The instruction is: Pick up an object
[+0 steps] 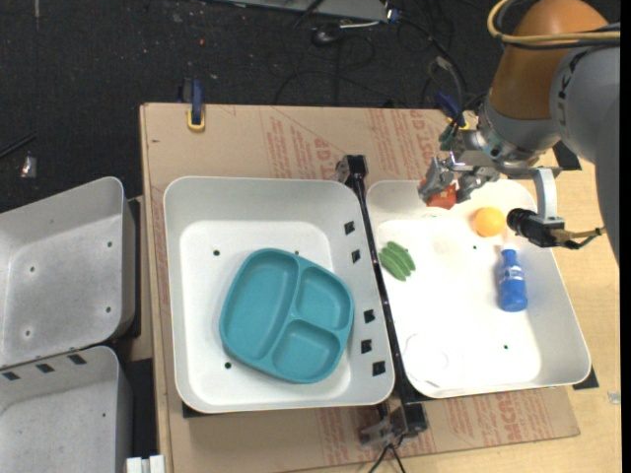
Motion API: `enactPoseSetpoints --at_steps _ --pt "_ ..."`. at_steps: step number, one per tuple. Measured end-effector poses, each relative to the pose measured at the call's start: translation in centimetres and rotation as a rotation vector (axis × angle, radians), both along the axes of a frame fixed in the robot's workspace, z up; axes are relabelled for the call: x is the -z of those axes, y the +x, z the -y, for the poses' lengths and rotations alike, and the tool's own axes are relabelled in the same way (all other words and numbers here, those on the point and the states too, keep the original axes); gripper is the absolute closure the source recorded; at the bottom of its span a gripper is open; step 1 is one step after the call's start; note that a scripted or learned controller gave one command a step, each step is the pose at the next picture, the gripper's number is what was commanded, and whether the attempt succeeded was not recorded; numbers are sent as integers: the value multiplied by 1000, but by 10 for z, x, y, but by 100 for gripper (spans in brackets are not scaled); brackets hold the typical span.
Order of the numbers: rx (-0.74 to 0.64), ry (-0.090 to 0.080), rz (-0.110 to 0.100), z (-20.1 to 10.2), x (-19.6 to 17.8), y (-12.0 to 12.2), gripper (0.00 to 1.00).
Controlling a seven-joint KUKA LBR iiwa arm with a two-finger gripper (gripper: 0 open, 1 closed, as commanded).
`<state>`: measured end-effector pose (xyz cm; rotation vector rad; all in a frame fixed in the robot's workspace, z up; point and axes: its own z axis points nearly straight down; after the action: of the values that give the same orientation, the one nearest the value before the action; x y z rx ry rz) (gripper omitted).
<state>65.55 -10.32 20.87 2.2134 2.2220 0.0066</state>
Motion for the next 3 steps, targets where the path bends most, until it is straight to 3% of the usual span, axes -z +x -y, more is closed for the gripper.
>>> enactPoseSetpoints --at_steps 1,3 --pt "1 0 -3 0 -20 1 100" --pt "-2 1 -8 -89 -23 -14 100"
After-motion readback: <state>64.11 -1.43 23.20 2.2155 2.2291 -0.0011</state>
